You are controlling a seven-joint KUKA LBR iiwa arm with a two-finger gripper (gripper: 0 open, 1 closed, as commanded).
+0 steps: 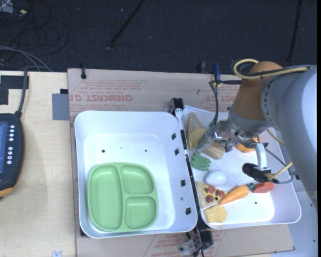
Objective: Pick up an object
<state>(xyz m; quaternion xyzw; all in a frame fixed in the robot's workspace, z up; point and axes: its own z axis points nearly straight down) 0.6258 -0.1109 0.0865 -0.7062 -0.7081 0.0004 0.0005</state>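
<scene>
A black handheld control tablet (2, 149) lies at the far left of the pale wooden tabletop (37, 218). The left white bin (96, 127) holds a light green three-compartment plastic tray (122, 197). The right white bin (281, 210) holds toy food: a white egg (216, 178), and an orange plastic carrot (235, 195) whose long axis runs left to right, tip lower left. The jaws (216, 138) hover over a tan piece (214, 151) near the divider; how far open they are cannot be made out.

Dark carpet floor (150, 31) behind a pale wooden bench (37, 208).
</scene>
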